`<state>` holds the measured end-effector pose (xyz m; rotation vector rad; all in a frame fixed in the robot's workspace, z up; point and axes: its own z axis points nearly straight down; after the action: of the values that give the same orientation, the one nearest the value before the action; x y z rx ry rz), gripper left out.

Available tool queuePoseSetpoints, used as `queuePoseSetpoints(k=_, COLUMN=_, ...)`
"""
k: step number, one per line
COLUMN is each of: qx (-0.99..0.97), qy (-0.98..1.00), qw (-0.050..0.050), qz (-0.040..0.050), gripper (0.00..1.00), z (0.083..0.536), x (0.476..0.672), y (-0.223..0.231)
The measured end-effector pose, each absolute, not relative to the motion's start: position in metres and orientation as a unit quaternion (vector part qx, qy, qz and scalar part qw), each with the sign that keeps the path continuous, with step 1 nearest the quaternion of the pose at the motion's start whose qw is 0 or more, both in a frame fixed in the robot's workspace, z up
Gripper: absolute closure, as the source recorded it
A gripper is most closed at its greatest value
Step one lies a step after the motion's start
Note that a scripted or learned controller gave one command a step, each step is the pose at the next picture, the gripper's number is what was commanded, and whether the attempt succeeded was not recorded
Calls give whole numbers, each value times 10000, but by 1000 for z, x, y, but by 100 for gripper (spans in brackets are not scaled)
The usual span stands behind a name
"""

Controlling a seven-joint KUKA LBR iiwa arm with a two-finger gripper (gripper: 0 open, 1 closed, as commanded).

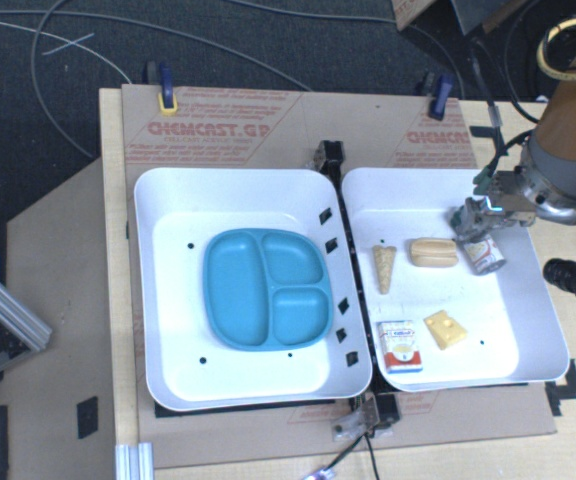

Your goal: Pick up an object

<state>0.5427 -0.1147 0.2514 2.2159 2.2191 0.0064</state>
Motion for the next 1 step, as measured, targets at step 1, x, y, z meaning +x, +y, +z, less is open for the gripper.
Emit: queuePoseSetpoints(k=1, qx=7045, qy=7097, qw=-18, qz=9, gripper=100, z=248, x=543, y=-50)
